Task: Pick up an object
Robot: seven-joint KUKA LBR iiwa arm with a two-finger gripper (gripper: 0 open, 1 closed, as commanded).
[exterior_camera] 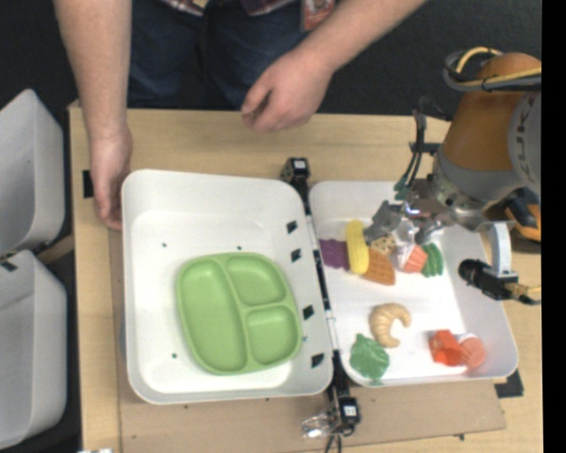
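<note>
Down at the near edge of the right bin (491,361), a green leafy toy (369,357) sits in the corner by the divider, and off to its right there's a red and orange toy (456,348). Just beyond the green one lies a tan croissant (390,322), on its own in the middle of the bin floor.

Further back, a cluster: a purple piece (333,252) against the left wall, a yellow corn cob (357,246) right beside it, then an orange wedge (381,270) touching the corn, and an orange and green carrot-like piece (424,259) on the right of the group.

Now the gripper (402,223) is low over that cluster, right above the orange wedge and the carrot piece, the grey arm with its orange band (486,121) reaching in from the right. Whether its fingers are apart or together, I can't tell from here, and nothing is plainly between them.

Over in the left bin (151,215), a green divided plate (238,310) lies flat, three compartments, toward the near side.

At the far side of the surface (377,149) a person stands, one hand (110,182) resting at the far left corner of the left bin, the other hand (283,91) hanging above the far edge.
</note>
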